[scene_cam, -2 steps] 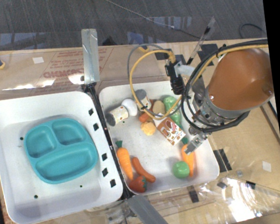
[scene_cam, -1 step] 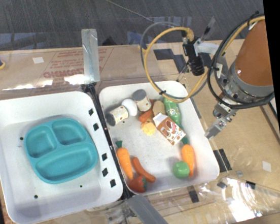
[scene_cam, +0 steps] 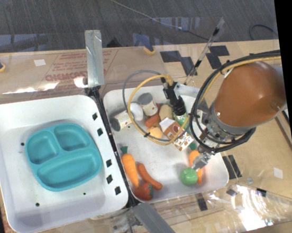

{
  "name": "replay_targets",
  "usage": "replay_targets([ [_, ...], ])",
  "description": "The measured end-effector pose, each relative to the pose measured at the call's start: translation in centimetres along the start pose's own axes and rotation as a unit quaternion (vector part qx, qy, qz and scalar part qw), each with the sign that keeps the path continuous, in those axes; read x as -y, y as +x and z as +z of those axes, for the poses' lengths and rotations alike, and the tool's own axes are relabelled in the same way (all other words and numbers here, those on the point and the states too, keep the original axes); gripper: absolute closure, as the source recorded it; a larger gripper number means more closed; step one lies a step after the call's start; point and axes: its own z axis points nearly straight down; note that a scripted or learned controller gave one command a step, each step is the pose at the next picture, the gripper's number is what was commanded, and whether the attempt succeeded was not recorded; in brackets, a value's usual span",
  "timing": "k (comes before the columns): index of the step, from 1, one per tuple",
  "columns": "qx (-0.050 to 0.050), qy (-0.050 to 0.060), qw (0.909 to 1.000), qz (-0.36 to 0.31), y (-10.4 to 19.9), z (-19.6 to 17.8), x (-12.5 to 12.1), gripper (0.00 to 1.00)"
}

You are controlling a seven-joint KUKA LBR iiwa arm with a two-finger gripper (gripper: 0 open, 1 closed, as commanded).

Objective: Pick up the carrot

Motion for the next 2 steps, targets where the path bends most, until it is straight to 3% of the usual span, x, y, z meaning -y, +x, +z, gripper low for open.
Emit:
replay_targets([
  [1, -0.007, 0.003, 0.9961, -0.088, -1.6, -4.3, 1.1, 1.00],
  [2, -0.011, 0.003, 0.9895, -0.144, 3.3, -12.7, 2.9, 1.00],
])
